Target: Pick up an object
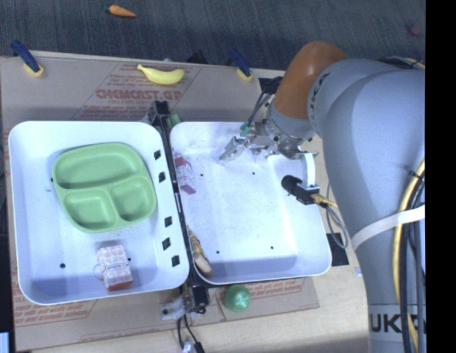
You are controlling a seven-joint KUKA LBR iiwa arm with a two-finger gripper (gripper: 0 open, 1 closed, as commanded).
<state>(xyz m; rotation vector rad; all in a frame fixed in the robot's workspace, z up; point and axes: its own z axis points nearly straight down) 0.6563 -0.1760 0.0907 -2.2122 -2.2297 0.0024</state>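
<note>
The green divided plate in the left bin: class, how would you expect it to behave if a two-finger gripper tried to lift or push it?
The green divided plate looks like moulded plastic, so probably stiff and light. It lies flat in the left bin, so it would likely slide when pushed, not tip or roll. Its raised rim and dividers seem the only pinchable parts; a smooth surface may slip.

arm (375, 168): bulky smooth grey casing | orange band (305, 76) above wrist | white stripe lower down | white "UK" lettering near base | metallic gripper (243, 144)
</note>
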